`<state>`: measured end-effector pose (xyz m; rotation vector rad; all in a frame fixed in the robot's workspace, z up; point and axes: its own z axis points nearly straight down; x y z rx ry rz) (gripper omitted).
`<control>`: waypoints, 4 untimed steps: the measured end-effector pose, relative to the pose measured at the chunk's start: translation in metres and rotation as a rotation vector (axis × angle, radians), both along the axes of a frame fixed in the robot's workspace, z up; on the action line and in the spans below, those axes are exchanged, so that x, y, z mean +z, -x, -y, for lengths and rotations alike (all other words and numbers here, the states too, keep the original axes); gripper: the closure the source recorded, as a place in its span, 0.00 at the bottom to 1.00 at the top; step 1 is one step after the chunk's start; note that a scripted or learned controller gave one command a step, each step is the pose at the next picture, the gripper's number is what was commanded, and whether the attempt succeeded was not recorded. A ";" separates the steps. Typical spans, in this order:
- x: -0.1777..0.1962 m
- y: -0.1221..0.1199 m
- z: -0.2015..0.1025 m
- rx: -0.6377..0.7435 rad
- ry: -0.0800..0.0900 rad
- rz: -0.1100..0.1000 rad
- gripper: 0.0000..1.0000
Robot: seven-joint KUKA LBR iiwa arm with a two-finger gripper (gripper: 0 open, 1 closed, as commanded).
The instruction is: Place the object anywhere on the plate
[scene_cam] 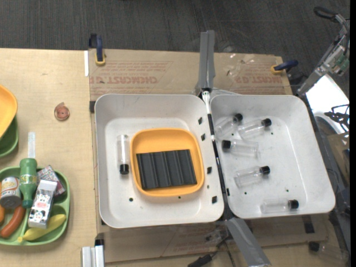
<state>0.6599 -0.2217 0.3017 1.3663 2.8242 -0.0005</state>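
Pincer state: cannot tell. One vial (123, 154) lies in the left bin (105, 204), just left of the plate (166, 137); five more lie in the right bin (311, 166). Advise gripping across its body, lifting clear of the rim and lowering onto the ribbed mat (167, 168), which offers ample room and should check rolling.

- Cardboard (167, 74) lies under both bins, held by a blue clamp (95, 44) at its far left corner and another (283, 67) at its far right.
- A green tray (58, 224) at the bench's left holds a green bottle (28, 179), a can (9, 189), a small carton (40, 204), a sausage (12, 224) and a banana (41, 230).
- A yellow bowl (5, 113) sits at the left edge.
- A small pink disc (62, 112) lies on the wood.
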 end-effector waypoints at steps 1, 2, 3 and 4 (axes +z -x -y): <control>0.016 0.005 0.000 0.240 0.001 0.001 0.00; 0.005 0.029 0.000 0.605 0.000 -0.002 0.00; 0.023 0.033 0.000 0.950 0.003 0.001 0.00; 0.013 0.053 0.000 1.000 0.000 -0.001 0.00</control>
